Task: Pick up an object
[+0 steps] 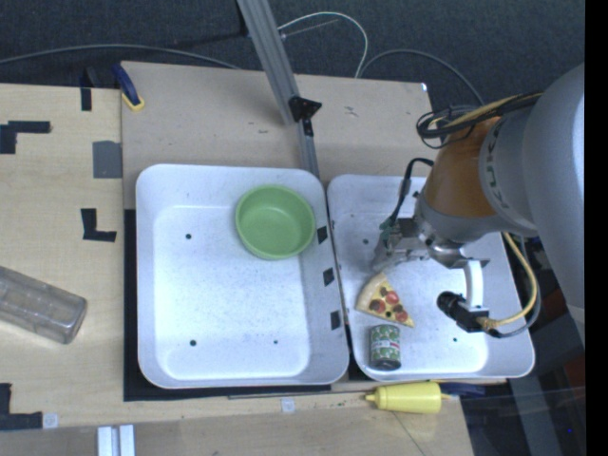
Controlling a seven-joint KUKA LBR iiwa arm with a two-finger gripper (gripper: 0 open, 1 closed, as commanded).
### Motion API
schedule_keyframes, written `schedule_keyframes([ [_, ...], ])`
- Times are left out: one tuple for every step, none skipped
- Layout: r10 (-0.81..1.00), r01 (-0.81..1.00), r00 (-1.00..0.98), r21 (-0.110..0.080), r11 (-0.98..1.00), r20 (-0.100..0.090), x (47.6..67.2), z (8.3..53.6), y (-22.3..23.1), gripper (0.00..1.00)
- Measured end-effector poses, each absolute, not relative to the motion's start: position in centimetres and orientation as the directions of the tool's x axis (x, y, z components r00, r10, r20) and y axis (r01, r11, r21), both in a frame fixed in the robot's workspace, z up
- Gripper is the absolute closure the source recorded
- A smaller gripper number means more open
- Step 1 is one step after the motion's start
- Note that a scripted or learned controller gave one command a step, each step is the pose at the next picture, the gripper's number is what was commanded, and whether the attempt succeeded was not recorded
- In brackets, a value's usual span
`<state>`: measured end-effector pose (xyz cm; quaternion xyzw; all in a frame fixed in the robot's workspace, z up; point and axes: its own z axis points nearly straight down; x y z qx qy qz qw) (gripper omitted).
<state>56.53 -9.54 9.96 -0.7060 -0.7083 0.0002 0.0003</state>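
The arm point(494, 174) reaches in over the right bin point(503, 354), its grey body and orange band covering much of that bin's far right part. The gripper point(391, 252) hangs low near the middle of the right bin, toward its left wall; whether it is open or closed cannot be told from this angle, and nothing can be seen held in it.

Just below the gripper, apart from it by a narrow strip of bin floor, lies a toy pizza slice point(384, 301), its point toward the gripper and its crust toward the bin's near edge. Just beside the slice, against the near left corner of the right bin, a small green can point(385, 346) lies on its side.

In the left bin point(190, 350) a green bowl point(275, 221) stands upright near the far right corner.

Outside the bins, a yellow squeeze bottle point(408, 398) lies on the bench point(209, 112) just beyond the near edge of the right bin. A clear plastic container point(36, 304) lies on its side near the bench's left edge, well apart from the bins. A grey pole point(275, 55) slants across the far side of the bench.
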Motion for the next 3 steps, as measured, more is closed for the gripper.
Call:
schedule_keyframes([
  [1.000, 1.000, -0.001, 0.004, 0.001, -0.001, 56.4, 16.3, -9.5, 1.00],
  [1.000, 1.000, -0.002, 0.004, 0.002, -0.001, 56.5, 21.0, -9.5, 1.00],
  [1.000, 1.000, -0.006, -0.002, 0.006, 0.002, 57.6, 20.4, -4.7, 1.00],
])
